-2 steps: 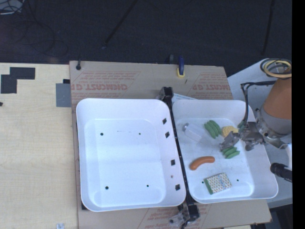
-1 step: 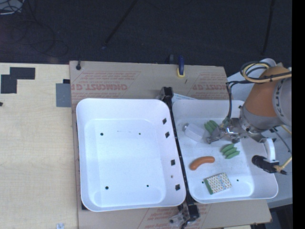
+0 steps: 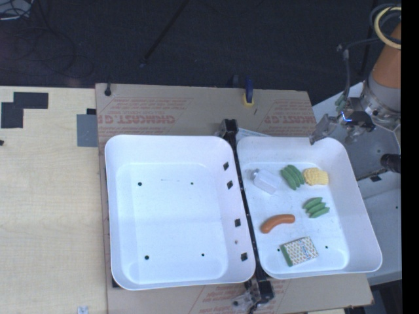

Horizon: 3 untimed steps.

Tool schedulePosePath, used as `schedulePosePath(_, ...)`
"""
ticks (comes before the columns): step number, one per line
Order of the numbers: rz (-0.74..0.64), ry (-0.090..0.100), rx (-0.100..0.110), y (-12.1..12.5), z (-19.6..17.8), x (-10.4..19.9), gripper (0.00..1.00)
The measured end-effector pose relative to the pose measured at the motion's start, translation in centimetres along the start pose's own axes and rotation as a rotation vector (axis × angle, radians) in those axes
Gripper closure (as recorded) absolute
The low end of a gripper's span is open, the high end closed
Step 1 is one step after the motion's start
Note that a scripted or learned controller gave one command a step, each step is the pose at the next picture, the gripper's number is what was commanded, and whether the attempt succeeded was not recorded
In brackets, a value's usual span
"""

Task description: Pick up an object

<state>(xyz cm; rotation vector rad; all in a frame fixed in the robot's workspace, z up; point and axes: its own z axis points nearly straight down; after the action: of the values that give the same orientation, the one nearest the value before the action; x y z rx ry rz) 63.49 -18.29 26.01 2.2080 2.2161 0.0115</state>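
The right bin (image 3: 353, 195) holds several small things: a clear plastic piece (image 3: 264, 180), a larger green pea pod (image 3: 292, 176), a yellow corn piece (image 3: 315, 176), a smaller green pod (image 3: 315, 207), an orange-brown sausage (image 3: 277, 223) and a patterned green-edged pad (image 3: 300, 250). My gripper (image 3: 337, 124) hangs above the bin's far right corner, off to the upper right of the corn and apart from every object. Nothing shows between its fingers. The orange wrist band (image 3: 387, 64) rises behind it.
The left bin (image 3: 118, 175) stands next to the right one, joined by a black clip strip (image 3: 237, 195). Both rest on a cardboard sheet (image 3: 196, 110). A light wooden bench (image 3: 46, 195) stretches to the left.
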Motion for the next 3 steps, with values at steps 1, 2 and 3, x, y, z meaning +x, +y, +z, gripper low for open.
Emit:
schedulePosePath(1, 0.007, 0.010, 0.033, -11.7, 10.4, 0.7, 0.00)
schedulePosePath(2, 0.000, 0.003, 0.012, -5.6, 17.2, -0.6, 0.00)
schedulePosePath(3, 0.003, 0.007, 0.021, -9.9, 17.1, 6.1, 0.00)
